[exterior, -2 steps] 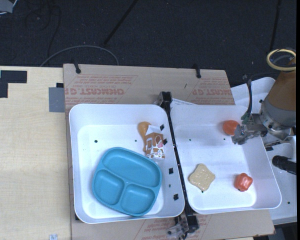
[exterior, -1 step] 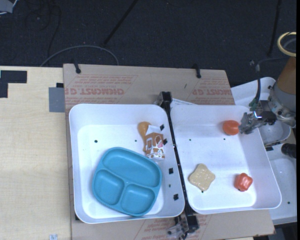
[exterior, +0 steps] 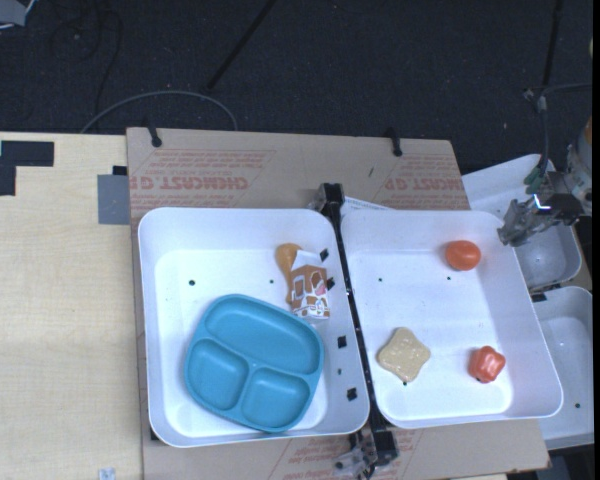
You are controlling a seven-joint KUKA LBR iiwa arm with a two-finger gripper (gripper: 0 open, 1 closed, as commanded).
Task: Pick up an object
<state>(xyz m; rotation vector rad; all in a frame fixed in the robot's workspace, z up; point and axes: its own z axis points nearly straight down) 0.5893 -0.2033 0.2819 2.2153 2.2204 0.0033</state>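
In the right bin [exterior: 440, 408] lie an orange round fruit [exterior: 462, 255] at the back right, a red pepper-like toy [exterior: 487, 364] at the front right and a tan flat biscuit-shaped piece [exterior: 404, 355] at the front left. The left bin [exterior: 160, 268] holds a blue divided plate [exterior: 253, 362], a small white-and-brown packet [exterior: 309, 293] and an orange-brown piece [exterior: 287, 258] just behind it. My gripper [exterior: 525, 220] sits at the far right, just outside the right bin's back right corner, a short way right of the orange fruit. Nothing shows in its grasp.
The two bins rest on a cardboard sheet [exterior: 280, 173] on a pale wooden bench [exterior: 50, 298]. A black divider clip [exterior: 331, 200] stands where the bins meet at the back. Clear plastic trays [exterior: 555, 258] lie beyond the right bin's right rim.
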